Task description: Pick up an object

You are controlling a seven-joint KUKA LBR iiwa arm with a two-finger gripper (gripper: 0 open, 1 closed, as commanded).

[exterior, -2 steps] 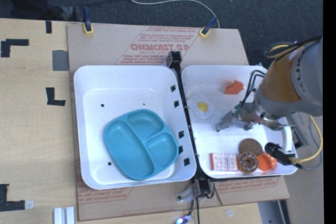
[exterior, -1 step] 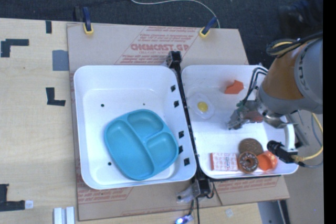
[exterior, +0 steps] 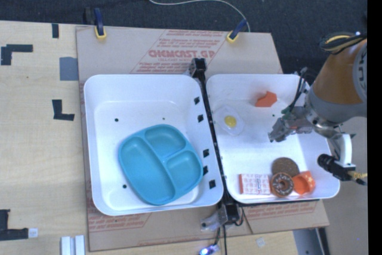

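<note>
Brown cookie (exterior: pixel 286 165) lies just below the jaws (exterior: pixel 278 135), apart.

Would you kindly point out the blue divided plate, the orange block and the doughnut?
blue divided plate (exterior: pixel 160 162): camera view, central ridge.
orange block (exterior: pixel 266 99): camera view, top face.
doughnut (exterior: pixel 281 184): camera view, frosted ring.

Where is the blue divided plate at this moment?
The blue divided plate lies in the left bin, toward its front, close to the divider between the two bins.
</note>
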